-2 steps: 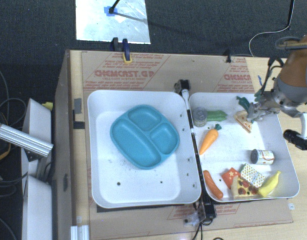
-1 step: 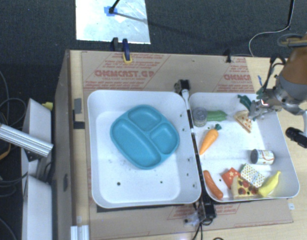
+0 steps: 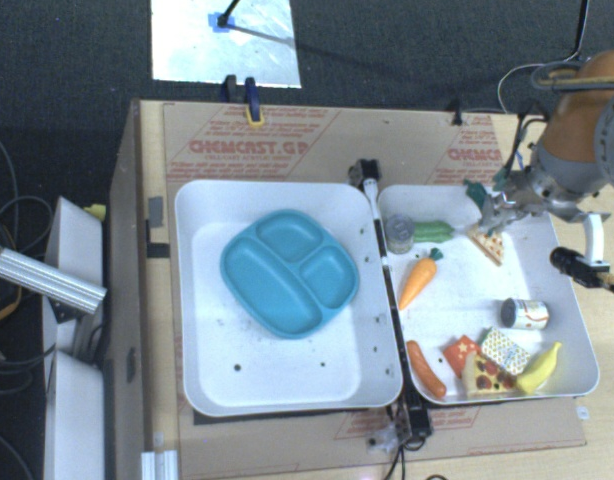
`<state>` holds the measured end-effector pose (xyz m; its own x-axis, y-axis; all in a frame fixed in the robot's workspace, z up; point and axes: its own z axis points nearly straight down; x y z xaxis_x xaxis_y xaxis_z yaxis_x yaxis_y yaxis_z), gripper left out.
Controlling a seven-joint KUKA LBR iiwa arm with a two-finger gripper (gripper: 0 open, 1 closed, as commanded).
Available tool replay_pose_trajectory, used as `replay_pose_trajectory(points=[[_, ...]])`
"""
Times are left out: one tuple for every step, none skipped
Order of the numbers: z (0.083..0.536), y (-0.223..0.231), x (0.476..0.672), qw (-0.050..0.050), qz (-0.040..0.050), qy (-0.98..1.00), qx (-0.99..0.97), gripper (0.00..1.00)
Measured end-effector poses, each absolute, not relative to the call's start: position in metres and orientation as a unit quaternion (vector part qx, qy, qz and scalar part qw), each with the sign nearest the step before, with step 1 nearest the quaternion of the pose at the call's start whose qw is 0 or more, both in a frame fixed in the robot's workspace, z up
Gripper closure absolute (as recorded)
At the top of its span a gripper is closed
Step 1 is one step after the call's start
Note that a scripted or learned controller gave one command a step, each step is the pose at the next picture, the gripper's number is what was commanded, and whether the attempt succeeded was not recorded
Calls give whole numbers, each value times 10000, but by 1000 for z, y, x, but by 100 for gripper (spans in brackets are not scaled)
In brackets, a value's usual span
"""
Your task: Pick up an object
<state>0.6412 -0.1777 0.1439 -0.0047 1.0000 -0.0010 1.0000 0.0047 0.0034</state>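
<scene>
A dark carpeted floor surrounds the counter [image 3: 287, 148], whose cardboard-covered top carries two shallow white bins side by side. The left bin [image 3: 217, 368] holds a blue divided plate [image 3: 289, 271]. The right bin [image 3: 577, 358] holds the toys: a carrot [image 3: 417, 280] near its left wall, a grey can [image 3: 399, 233] and a green vegetable [image 3: 433, 232] toward its far left corner, a small cup [image 3: 525, 313] lying near its right wall, and a cluster at its near edge with a sausage [image 3: 427, 370], a banana [image 3: 540, 368] and flat patterned pieces. The arm [image 3: 577, 118] reaches over the far right corner of the right bin, and the tool [image 3: 494, 220] sits low just above a pizza slice [image 3: 488, 244] lying there. How wide the tool stands I cannot tell, and nothing is seen gripped in it. This looks like the approach or grasp stage, with the slice the likely target. The next move probably calls for settling squarely over the thin, flat slice, closing on it, and lifting straight up clear of the bin wall.
</scene>
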Motion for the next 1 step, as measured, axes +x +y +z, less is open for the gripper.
replay_pose_trajectory(points=[[147,-207,644,21,6,7077,7065,100]])
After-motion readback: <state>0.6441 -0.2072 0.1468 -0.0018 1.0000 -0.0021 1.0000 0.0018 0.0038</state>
